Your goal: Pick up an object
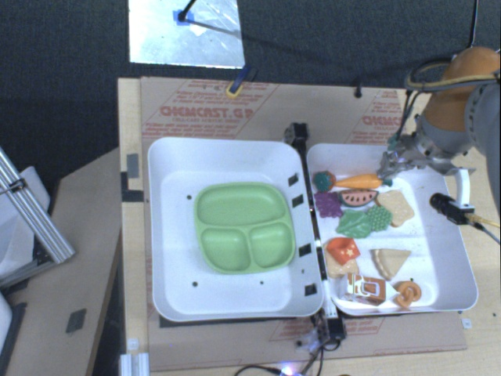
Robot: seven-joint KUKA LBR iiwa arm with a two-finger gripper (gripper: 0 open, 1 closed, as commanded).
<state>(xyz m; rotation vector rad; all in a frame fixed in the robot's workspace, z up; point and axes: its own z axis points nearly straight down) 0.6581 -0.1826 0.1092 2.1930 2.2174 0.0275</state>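
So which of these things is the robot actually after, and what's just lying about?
Job in hand: pincer; toy carrot; watermelon slice; grapes; bread slice; pretzel.

Lying about: green divided tray; foil sheet; cardboard base.

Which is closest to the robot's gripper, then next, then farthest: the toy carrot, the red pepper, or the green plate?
From the gripper:
1. Orange toy carrot, just beside it, at the right bin's back.
2. Red toy pepper, lower in that bin.
3. Green three-compartment plastic plate, in the left bin.
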